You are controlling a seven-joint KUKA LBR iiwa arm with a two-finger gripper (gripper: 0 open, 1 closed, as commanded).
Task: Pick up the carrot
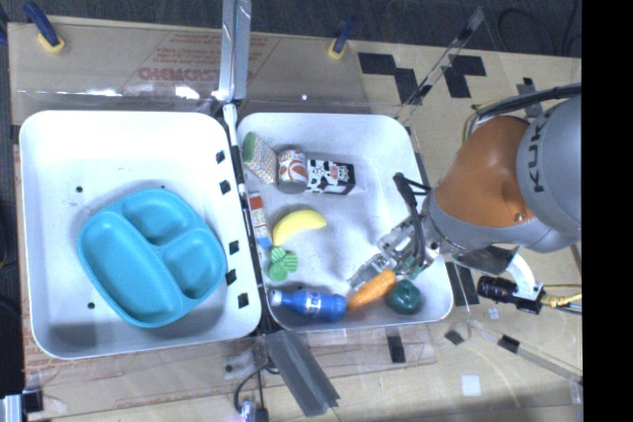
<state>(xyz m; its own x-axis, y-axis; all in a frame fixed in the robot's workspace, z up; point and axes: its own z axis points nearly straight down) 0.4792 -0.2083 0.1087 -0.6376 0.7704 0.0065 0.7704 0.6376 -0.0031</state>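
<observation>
The carrot (372, 290) is a small orange piece lying at the front of the right bin (396, 135), between a blue bottle (309, 303) and a dark green round object (404, 295). My gripper (382, 264) reaches in from the right, low over the bin floor. Its tip sits just above and behind the carrot, very close to it or touching it. The carrot still seems to rest on the bin floor.
A yellow banana (297, 224), a small green toy (283, 263), a black-and-white carton (328, 176), a can (290, 168) and a patterned packet (258, 159) share the right bin. A blue divided plate (150, 254) lies in the left bin (49, 173).
</observation>
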